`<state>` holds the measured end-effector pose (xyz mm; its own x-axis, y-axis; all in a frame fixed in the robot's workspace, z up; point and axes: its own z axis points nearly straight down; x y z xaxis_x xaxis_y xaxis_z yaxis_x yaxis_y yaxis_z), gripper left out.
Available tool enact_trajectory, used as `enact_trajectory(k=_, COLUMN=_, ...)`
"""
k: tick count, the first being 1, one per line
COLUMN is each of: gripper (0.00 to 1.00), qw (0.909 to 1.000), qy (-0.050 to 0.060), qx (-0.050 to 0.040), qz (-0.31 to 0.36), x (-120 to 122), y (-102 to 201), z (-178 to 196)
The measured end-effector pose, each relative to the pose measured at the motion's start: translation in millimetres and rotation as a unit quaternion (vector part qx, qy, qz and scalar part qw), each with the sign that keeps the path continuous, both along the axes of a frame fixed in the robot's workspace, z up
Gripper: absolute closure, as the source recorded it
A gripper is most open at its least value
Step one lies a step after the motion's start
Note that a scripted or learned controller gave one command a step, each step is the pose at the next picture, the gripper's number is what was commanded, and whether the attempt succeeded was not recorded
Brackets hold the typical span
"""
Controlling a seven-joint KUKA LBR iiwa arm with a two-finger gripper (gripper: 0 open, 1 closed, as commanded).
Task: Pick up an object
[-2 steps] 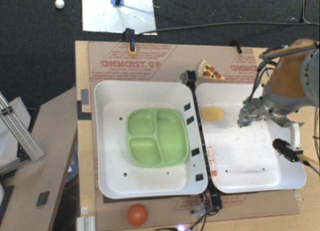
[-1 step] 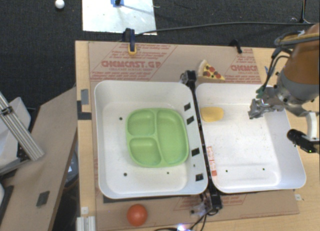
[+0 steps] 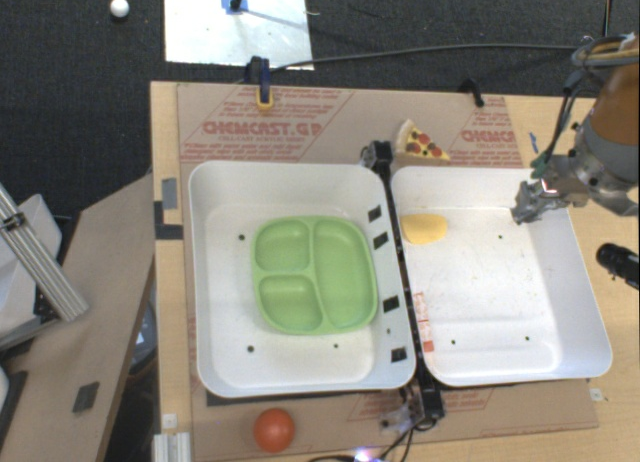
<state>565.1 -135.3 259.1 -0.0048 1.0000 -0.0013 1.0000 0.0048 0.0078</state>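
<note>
A gripper (image 3: 528, 202) hovers over the right bin's (image 3: 520, 350) far right edge; I cannot tell its state. A yellow piece (image 3: 425, 229), the likely target, lies unobstructed near the bin's left wall. The left bin (image 3: 215, 250) holds a green divided tray (image 3: 313, 274). A toy pizza slice (image 3: 421, 143) and orange ball (image 3: 273, 429) sit on the counter (image 3: 300, 125).

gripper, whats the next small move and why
Probably a move toward the left bin's side, then down. The gripper sits at the right bin's far right edge, and the yellow piece, that bin's one visible object, lies apart from it near the divider.
</note>
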Motion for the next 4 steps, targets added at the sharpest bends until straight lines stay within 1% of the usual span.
enact_trajectory(k=1, gripper=1.0, qw=1.0, qy=0.004, qx=0.0013, qz=0.002, x=-11, y=44, z=-13)
enact_trajectory(k=2, gripper=1.0, qw=1.0, qy=0.004, qx=0.0016, qz=0.002, x=-32, y=97, z=-14)
enact_trajectory(k=3, gripper=1.0, qw=1.0, qy=0.003, qx=0.0017, qz=0.003, x=-39, y=146, z=-9)
enact_trajectory(k=4, gripper=1.0, qw=1.0, qy=0.004, qx=0.0016, qz=0.002, x=-42, y=205, z=-21)
